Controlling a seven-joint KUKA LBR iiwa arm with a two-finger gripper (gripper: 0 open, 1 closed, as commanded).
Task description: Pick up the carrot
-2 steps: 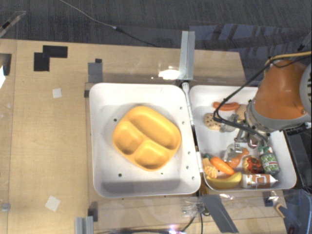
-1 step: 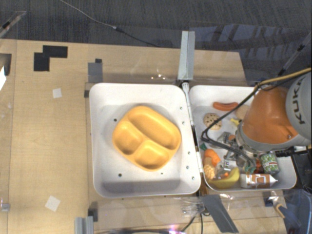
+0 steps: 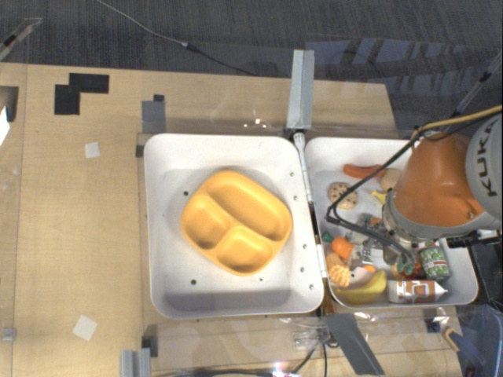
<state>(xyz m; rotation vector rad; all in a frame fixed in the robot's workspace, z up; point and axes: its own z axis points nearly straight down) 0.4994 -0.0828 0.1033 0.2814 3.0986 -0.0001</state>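
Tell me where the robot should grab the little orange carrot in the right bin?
Probably across its orange body, coming straight down from above. The carrot lies low on the floor of the right bin, near the bin's left wall, with the corn and banana crowding it below. The gripper sits just to its right.

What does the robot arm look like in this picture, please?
The arm is grey with a broad orange band above the wrist. Dark letters mark the grey casing. A yellow and a black cable run along it. The tool is dark metal.
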